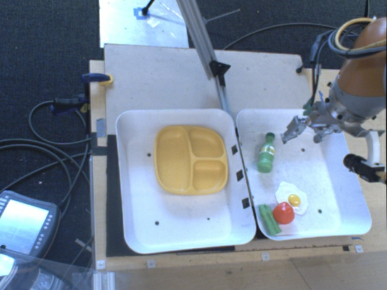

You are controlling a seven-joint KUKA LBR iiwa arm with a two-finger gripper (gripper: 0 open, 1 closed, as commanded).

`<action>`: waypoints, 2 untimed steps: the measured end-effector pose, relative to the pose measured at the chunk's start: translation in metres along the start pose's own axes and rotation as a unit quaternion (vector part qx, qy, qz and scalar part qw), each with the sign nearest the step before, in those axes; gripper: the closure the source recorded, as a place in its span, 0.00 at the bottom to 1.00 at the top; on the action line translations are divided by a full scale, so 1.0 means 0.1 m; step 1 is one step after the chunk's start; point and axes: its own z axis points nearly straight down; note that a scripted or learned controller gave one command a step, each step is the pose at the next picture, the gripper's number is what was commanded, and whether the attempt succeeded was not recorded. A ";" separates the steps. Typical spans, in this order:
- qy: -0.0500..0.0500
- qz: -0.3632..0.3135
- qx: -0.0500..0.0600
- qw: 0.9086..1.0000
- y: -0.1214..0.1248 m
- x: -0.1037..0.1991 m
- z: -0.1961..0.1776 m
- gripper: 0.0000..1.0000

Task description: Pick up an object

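Hand (pixel 294 129) hovers over the right shallow white bin (pixel 338 180), fingers spread and grasping nothing. Across in the left white bin (pixel 136 222) lies a yellow divided plastic plate (pixel 191 159). Right-bin contents: green plastic bottle (pixel 266 153) nearest the hand, toy fried egg (pixel 292 197), red tomato (pixel 283 213), green bean pod (pixel 268 219).

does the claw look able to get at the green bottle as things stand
Probably yes. The claw hovers over the right bin, just right of the green bottle, which lies alone on bare bin floor. The fried egg and tomato lie apart from it.
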 end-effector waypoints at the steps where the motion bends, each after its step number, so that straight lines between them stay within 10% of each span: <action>1: 0.000 0.001 0.000 1.000 0.00 0.00 0.00 0.00; 2: 0.000 0.003 0.002 1.000 -0.10 -0.02 0.51 0.00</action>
